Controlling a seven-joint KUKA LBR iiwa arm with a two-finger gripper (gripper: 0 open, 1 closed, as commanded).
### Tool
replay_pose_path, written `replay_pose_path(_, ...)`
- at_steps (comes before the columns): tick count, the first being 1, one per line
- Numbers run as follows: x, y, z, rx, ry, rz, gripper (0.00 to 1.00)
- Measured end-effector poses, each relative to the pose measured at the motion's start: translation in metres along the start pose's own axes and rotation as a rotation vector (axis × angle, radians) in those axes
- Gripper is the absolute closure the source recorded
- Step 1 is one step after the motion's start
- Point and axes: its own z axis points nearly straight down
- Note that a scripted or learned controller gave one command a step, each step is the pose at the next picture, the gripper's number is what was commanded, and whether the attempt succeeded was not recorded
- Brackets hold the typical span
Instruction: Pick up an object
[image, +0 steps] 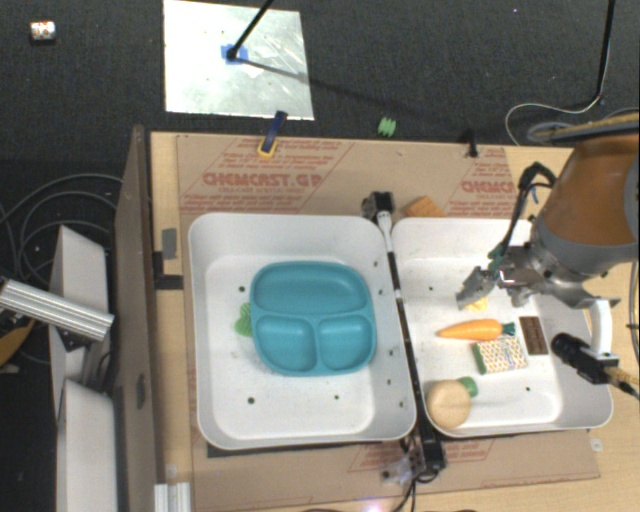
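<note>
**benchwatcher:** So, quick rundown of the desk (300, 165). Two white bins sit side by side on it. The left bin (215, 300) has a teal divided plate (312, 317) in the middle, three compartments, with a small green thing (243, 322) poking out from under its left edge. The right bin (580, 400) has the pickable stuff: an orange carrot (470, 330) lying on its side near the middle, a patterned little box (500, 354) just below and right of it, a dark brown block (532, 335) beside that, and a round tan ball-ish item (449, 403) with a green bit on it down at the near-left corner.

**gripfan22:** Where's the arm?

**benchwatcher:** Coming in from the right, grey with the orange band (600, 195). The tool (480, 290) hangs over the upper middle of the right bin, just above the carrot in the view and near a small yellow piece (481, 303) right at its tip.

**gripfan22:** Is it holding anything? Open or closed?

**benchwatcher:** Honestly can't tell. The tip is a grey blur from this angle, and I can't make out whether the yellow piece is touched or just sitting under it. The carrot is lying free in the bin, apart from the tool.
</note>
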Motion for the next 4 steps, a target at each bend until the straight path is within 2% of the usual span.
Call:
replay_pose_path(1, -0.034, 0.026, 0.082, 0.005, -0.001, 0.004, 0.0)
replay_pose_path(2, -0.047, 0.004, 0.12, -0.011, 0.0, 0.004, 0.0)
replay_pose_path(3, -0.043, 0.049, 0.122, -0.005, -0.002, -0.003, 0.0)
replay_pose_path(4, -0.043, 0.048, 0.112, -0.003, 0.0, -0.002, 1.0)
